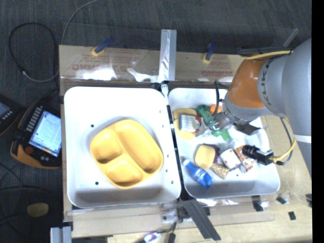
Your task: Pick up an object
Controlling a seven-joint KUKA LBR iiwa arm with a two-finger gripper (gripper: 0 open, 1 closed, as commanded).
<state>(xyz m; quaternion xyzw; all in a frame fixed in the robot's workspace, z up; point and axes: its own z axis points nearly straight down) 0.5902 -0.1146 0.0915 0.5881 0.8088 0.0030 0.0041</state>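
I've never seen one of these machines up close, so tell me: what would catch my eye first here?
Probably the big yellow divided tray, lying by itself in the left white bin. Next, the grey arm with its orange band, reaching in from the right over the right bin, where its gripper hangs above a jumble of small things, among them a blue bottle and a yellow block.
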